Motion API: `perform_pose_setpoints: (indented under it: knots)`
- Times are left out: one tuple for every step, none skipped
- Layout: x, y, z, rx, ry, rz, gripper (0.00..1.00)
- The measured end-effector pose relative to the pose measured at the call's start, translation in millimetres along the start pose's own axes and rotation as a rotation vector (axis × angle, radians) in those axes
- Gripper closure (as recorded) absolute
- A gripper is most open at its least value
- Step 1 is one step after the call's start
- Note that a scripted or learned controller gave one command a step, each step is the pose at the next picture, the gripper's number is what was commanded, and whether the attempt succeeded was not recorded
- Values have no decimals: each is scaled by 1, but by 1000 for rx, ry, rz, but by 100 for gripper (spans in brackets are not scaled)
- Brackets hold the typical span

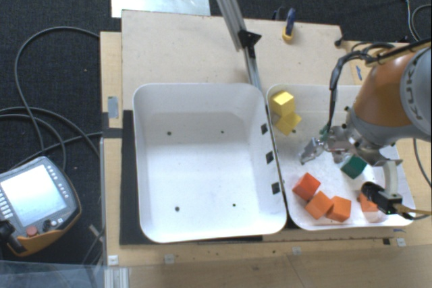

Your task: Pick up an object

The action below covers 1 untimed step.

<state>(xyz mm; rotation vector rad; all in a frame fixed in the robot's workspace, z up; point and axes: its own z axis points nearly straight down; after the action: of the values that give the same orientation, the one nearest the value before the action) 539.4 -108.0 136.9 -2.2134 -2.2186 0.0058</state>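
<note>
Camera view: green block (353, 167) beside pincer (331, 145).

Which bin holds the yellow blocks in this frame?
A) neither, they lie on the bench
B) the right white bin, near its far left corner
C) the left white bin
B: the two yellow blocks lie inside the right white bin, beside the divider.

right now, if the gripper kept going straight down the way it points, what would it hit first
Probably bare floor of the right bin: the gripper sits above open white, just short of the nearest orange block. Depth is unclear.
</note>
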Motion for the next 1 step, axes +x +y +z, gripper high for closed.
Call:
perform_pose_setpoints:
  knots:
    - [22,-47,-48,-10,-1,-1,0]
